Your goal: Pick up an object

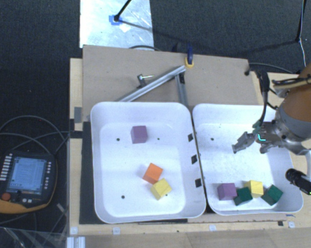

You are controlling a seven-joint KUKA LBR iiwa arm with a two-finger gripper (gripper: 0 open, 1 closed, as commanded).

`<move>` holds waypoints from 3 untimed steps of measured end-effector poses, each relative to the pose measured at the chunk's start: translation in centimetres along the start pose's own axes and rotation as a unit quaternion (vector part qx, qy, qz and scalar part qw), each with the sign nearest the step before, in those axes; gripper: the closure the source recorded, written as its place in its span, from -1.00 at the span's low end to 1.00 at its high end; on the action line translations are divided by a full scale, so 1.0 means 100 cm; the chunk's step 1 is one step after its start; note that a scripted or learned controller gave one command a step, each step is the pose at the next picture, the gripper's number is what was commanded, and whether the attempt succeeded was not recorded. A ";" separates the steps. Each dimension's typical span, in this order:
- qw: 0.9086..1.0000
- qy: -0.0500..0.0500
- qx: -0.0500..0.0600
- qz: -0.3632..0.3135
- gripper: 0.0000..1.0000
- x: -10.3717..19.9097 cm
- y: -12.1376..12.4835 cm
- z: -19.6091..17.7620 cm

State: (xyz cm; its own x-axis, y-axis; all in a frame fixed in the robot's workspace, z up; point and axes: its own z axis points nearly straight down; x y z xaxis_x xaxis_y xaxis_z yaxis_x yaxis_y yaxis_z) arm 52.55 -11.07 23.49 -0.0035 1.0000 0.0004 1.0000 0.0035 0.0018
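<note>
A: Far left, what sits off the desk (218,67)?

B: A pendant (22,181) on the dark floor, grey and orange, its screen lit, black cables looping round it. Further up lies a shiny sheet (116,20) with a blue mark.

A: And on the desk?

B: A brown board at the back, with a metal bar (152,84) lying aslant on it and a yellow-and-blue clamp (189,57) at the bar's upper end. In front sit two shallow white bins, smooth and round-cornered, touching along their inner rims.

A: The left bin (100,165)?

B: Three cubes. A purple cube (139,134) stands alone near the back. An orange cube (153,172) and a yellow cube (161,189) touch corner to corner nearer the front (both turned askew).

A: The right bin (216,128)?

B: Four blocks crowd its front edge: a purple block (226,190), a dark green block (242,195) against it, a yellow block (256,188) behind that, and another green block (271,194) at the far right. They are packed close, so each hems in its neighbour.

A: The jaws (244,141)?

B: They hang over the bin's middle, well apart from the blocks, at the end of the grey arm with its orange band (302,100). They look spread and hold nothing. A small teal light glows on the wrist.
</note>
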 end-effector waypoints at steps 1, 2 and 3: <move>1.000 0.000 0.002 0.000 -1.00 0.010 -0.003 0.054; 1.000 0.000 0.003 0.000 -1.00 0.016 -0.009 0.114; 1.000 0.000 0.002 0.000 -1.00 0.016 -0.009 0.146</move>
State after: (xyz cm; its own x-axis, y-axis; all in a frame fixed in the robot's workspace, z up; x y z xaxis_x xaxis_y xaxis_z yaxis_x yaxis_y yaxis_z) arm 51.66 -9.46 8.84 -0.0028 1.0000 0.0006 1.0000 0.0028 -0.0021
